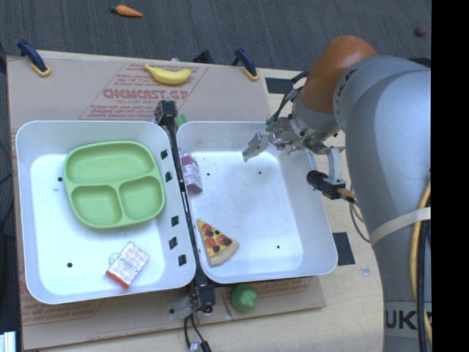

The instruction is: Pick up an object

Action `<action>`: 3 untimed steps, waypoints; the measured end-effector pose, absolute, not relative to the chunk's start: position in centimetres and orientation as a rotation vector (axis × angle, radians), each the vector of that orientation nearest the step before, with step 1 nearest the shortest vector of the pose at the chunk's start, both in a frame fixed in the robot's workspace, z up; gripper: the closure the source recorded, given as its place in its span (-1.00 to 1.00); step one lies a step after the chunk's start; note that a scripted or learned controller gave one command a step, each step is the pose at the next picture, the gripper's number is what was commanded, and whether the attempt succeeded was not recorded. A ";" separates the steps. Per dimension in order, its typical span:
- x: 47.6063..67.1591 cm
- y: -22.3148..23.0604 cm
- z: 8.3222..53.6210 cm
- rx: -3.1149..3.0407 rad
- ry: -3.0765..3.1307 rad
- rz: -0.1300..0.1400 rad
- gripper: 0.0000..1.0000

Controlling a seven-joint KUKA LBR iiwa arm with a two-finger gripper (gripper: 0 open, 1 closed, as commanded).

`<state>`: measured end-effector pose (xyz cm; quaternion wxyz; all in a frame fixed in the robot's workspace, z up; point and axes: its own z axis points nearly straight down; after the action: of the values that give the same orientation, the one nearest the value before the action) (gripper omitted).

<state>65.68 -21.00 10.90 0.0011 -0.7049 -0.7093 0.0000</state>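
My gripper [256, 148] hangs over the far edge of the right bin [308, 233], near its back wall, with nothing visibly between its tips. A toy pizza slice [216, 242] lies at the front left of that bin. A small maroon carton [191, 173] rests against the bin's left wall, left of the gripper. In the left bin [33, 218] sit a green divided plate [113, 182] and a red-and-white packet [128, 262] near the front.
A yellow banana [168, 72] lies on the cardboard behind the bins. In front of the right bin sits a green ball [244, 297]. A toy carrot [127, 10] is on the floor far back. Blue clamps [33, 56] hold the cardboard's corners.
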 end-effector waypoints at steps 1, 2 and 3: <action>65.7 -21.0 10.7 -2.211 -2.228 0.000 -1.00; 65.7 -21.0 11.0 -2.212 -2.229 -0.001 -1.00; 65.7 -21.0 12.9 -2.213 -2.229 -0.002 -1.00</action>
<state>65.70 -20.95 12.86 0.0002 -0.7046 -0.7096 -0.0006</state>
